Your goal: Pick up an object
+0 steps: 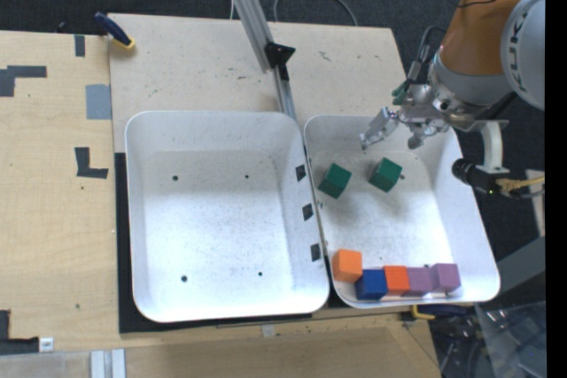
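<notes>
1. Above the right bin (461, 217), the gripper (390, 130) hangs with fingers spread, pinching nothing.
2. Two green cubes lie below; the nearer cube (385, 174) is just beside it.
3. Approach step, I judge; next, descend and close.

Arm (496, 22) cut off at right edge; end effector (394, 130) blurred.
</notes>
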### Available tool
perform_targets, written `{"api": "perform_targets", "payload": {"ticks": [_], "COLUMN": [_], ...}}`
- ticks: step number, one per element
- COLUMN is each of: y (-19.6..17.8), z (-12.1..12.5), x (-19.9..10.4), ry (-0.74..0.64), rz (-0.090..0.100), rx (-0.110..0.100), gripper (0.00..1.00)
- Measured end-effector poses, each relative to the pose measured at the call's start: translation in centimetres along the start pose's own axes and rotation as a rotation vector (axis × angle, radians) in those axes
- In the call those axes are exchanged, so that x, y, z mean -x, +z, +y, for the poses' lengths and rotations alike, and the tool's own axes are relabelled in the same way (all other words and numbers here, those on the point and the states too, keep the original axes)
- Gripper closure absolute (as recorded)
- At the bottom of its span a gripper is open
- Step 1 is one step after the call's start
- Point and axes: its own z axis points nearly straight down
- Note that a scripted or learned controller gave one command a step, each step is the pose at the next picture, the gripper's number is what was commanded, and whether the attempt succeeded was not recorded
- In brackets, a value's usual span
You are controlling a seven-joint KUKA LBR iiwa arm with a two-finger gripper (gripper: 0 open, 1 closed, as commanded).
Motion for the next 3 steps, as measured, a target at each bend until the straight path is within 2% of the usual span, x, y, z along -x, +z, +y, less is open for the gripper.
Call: {"api": "perform_targets", "payload": {"ticks": [1, 2, 3], "y": [3.8, 14.3, 14.7], "z": [-4.4, -1.2, -4.1], "x": [5.2, 7.0, 2.3], "ry": [0.008, 0.002, -0.001], "rz": [-0.001, 0.0, 0.002], "rx": [-0.006, -0.005, -0.004], "gripper": [0.0, 0.0, 0.0]}}
